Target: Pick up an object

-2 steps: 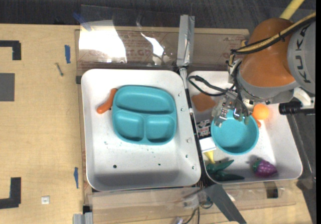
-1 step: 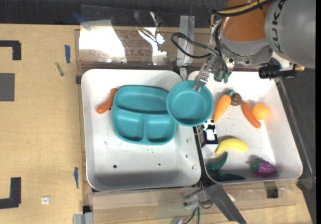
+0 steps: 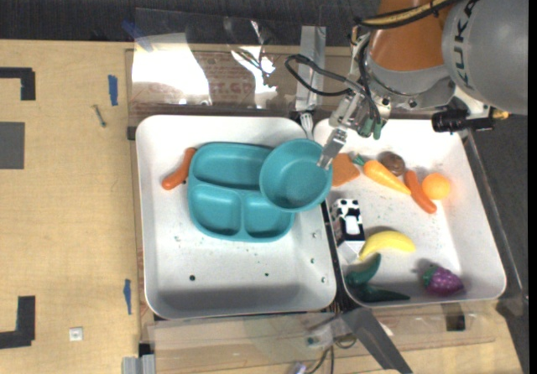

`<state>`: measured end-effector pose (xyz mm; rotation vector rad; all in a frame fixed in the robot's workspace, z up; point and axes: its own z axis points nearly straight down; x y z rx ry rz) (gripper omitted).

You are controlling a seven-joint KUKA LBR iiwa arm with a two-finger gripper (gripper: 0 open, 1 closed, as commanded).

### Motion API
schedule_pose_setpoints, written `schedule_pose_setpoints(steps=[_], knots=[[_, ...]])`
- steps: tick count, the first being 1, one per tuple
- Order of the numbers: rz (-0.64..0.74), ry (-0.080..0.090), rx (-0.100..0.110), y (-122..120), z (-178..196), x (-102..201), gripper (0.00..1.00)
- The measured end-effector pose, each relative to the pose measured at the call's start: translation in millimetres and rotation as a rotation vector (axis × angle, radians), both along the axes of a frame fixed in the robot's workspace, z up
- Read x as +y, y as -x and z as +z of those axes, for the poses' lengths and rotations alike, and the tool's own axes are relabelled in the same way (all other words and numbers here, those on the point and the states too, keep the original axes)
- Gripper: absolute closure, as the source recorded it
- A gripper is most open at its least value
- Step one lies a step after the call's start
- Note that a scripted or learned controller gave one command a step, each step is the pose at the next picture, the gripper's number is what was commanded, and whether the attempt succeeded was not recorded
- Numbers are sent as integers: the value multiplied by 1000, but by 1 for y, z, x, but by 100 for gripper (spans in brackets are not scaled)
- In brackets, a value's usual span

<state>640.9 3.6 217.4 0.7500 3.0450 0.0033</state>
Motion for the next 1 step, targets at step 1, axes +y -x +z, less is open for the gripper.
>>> schedule_pose_setpoints(steps=[1], knots=[[-127, -1, 3, 36, -32, -18, 0]])
